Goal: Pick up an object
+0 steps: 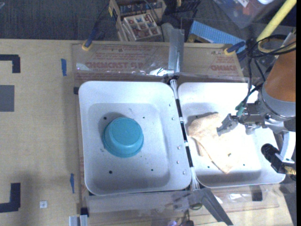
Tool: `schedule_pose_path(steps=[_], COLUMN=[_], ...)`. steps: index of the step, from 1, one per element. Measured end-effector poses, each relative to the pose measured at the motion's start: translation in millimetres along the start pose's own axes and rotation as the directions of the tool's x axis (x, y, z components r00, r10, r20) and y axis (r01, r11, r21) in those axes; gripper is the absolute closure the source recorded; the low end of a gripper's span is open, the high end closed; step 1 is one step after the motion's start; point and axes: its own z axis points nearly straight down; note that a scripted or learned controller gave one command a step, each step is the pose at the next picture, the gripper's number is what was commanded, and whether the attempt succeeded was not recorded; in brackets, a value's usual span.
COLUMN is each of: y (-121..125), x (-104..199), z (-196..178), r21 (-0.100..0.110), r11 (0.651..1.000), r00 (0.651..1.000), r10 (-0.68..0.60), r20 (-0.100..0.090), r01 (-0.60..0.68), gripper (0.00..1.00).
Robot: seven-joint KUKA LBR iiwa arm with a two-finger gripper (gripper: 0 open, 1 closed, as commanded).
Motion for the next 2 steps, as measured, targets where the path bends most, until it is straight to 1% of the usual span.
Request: schedule_pose_path(steps=[1, 2], y=[39.2, 55.6], x=[-5.2, -2.4], z=[-44.9, 93.9], r21=[-0.005, -0.002], r11=[0.999, 0.997], r00=[0.999, 0.997], r10=[0.040, -0.074], r20=[0.002, 0.001], r01=[-0.040, 0.074], gripper=[0.00, 0.00])
